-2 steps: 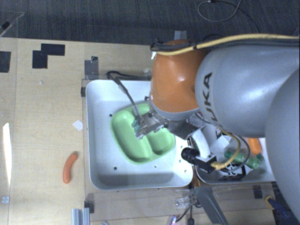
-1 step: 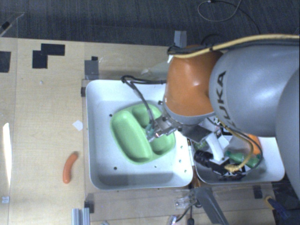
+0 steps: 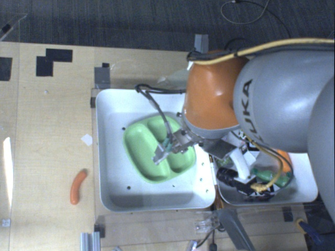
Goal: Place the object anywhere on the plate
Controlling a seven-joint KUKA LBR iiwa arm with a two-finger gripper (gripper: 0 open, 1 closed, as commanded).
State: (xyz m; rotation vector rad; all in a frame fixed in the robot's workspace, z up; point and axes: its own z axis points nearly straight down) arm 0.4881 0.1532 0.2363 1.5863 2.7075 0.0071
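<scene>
The gripper (image 3: 163, 153) hangs low over the green divided plate (image 3: 141, 145) in the left bin (image 3: 112, 140). I cannot tell its finger state or any held object. By my reading, placement remains unconfirmed.

The plate (image 3: 140, 145) is showing light green. The bin (image 3: 107, 140) under it is looking white. The arm (image 3: 293, 98) is showing grey, with a big orange band (image 3: 209, 95) and black letters. The claw (image 3: 163, 151) is looking silvery grey. The surface (image 3: 47, 140) is showing pale tan wood with black square marks (image 3: 52, 60). A little sausage shape (image 3: 77, 186) is glowing orange-red. A yellow cable (image 3: 282, 44) is shining on top.
</scene>
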